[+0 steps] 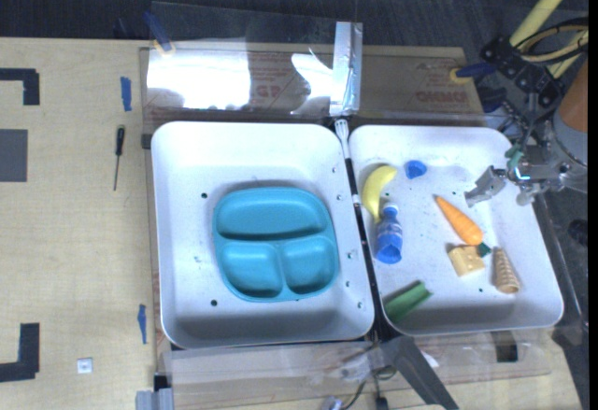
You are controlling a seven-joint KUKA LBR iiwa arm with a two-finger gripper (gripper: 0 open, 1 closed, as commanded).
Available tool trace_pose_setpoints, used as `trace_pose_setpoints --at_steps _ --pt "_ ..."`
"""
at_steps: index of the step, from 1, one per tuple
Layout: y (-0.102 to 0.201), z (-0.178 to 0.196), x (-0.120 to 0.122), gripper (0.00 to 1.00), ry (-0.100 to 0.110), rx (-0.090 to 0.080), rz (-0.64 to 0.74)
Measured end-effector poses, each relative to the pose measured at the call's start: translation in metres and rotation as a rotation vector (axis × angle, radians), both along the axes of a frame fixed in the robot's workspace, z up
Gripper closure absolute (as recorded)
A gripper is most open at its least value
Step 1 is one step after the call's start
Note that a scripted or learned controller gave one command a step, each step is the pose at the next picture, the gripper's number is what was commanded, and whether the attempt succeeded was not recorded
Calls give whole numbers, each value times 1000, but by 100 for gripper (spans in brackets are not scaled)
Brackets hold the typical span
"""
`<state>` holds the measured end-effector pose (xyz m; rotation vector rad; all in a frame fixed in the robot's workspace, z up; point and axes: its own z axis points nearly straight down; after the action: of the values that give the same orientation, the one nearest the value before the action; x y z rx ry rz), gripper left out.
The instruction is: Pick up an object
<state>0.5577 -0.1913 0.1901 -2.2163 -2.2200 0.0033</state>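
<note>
The left bin [177, 231] holds a blue divided tray [274, 242]. In the right bin [533, 305] lie a banana [376, 188], blue bottle [389, 235] and carrot [460, 219] (mid-bin). The gripper [509, 182] hovers at its right edge; I cannot tell how its fingers stand.

One fixed camera high above the bench [65, 212], slanting down across both white bins [177, 156].
</note>
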Motion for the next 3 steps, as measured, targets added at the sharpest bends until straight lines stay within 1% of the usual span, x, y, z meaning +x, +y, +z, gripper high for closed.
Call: trace_pose_setpoints --at_steps 1,2,3 --pt "57 -92 -6 0 -6 -3 -81" --pt "76 -104 65 0 -10 -3 -135" --pt "74 -103 -23 0 -7 -1 -247"
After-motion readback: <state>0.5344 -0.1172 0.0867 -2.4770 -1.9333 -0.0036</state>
